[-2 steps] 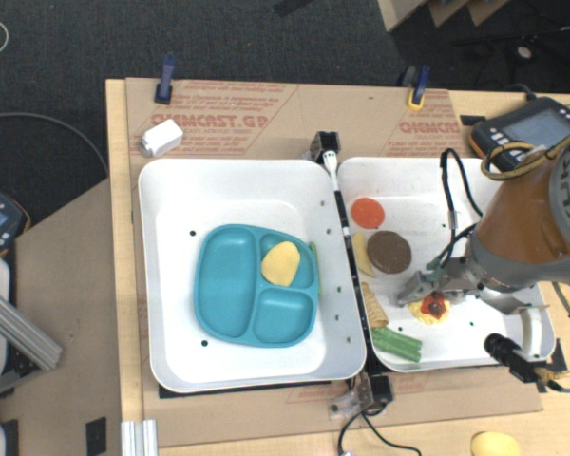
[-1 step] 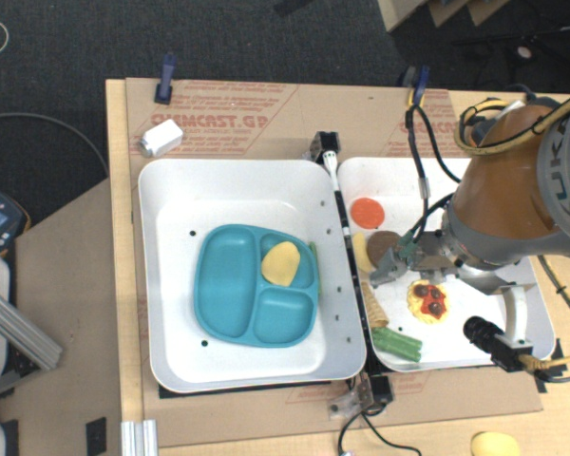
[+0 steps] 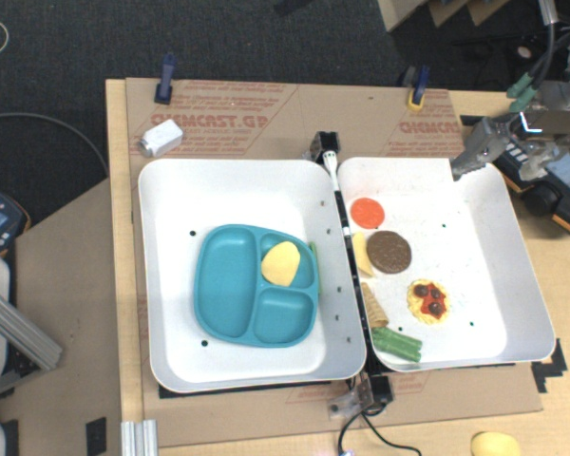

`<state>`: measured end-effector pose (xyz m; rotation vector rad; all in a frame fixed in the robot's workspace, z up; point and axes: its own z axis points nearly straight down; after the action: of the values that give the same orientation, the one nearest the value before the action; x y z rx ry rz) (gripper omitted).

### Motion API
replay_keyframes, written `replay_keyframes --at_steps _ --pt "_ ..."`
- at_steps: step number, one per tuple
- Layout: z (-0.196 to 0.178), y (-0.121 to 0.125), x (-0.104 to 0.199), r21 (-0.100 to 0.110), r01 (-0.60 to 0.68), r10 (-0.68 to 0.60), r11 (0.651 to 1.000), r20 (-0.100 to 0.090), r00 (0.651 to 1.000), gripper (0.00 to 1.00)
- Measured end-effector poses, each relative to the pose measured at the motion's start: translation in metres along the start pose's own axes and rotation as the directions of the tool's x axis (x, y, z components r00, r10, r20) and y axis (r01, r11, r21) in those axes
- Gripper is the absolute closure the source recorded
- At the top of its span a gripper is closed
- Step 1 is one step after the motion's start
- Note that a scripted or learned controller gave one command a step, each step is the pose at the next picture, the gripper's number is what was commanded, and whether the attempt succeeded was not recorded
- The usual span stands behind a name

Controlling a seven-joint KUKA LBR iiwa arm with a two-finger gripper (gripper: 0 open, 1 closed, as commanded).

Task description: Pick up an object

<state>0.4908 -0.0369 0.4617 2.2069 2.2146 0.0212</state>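
Observation:
My gripper (image 3: 467, 158) hangs over the far right corner of the right bin (image 3: 494, 255), apart from every object. Along that bin's left side lie an orange disc (image 3: 367, 213), a brown round cookie (image 3: 389, 252), a pale yellow piece (image 3: 361, 253) and a waffle cone (image 3: 375, 307). A small pizza-like piece (image 3: 428, 301) and a green piece (image 3: 397, 343) sit nearer the front. In the left bin (image 3: 171, 217) a teal divided plate (image 3: 233, 288) holds a yellow lemon-like object (image 3: 281, 263) in its upper right compartment.
A black clip (image 3: 324, 144) sits where the bins meet at the back. A white block (image 3: 161, 138) lies on the cardboard behind the left bin, near two blue clamps (image 3: 164, 77). Cables and grey hardware crowd the far right.

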Motion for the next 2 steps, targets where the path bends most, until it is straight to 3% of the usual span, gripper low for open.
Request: replay_keyframes --at_steps 1,2 --pt "-0.002 0.000 0.000 0.015 -0.002 0.002 1.000 0.001 1.000 1.00" --pt "0.088 -0.014 -0.006 0.029 -0.006 0.006 1.000 -0.001 1.000 1.00"
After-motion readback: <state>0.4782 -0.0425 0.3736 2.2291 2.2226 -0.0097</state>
